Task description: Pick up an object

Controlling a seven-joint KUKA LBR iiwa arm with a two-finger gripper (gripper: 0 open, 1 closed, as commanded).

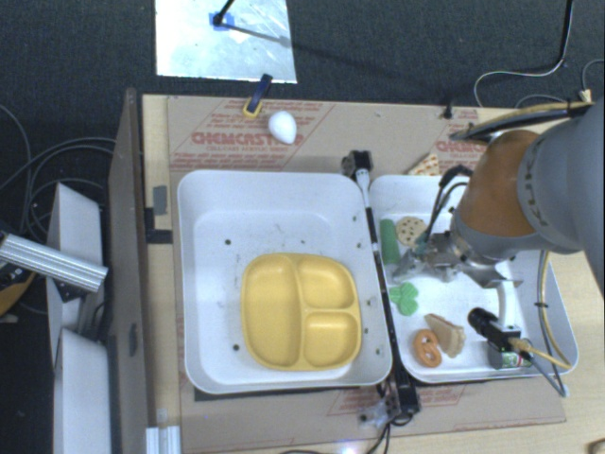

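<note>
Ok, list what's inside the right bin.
Seen in the right bin: a green stick, a round cracker, a green leafy piece, a pretzel and a tan wedge. The arm covers the bin's far right corner, so anything under it is hidden.

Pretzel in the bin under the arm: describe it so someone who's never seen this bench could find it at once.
Of the two white bins, take the bin under the arm, not the one holding the yellow tray. In its corner nearest the other bin, low in the view, the pretzel lies beside a tan wedge. It alone is orange and looped with holes.
</note>
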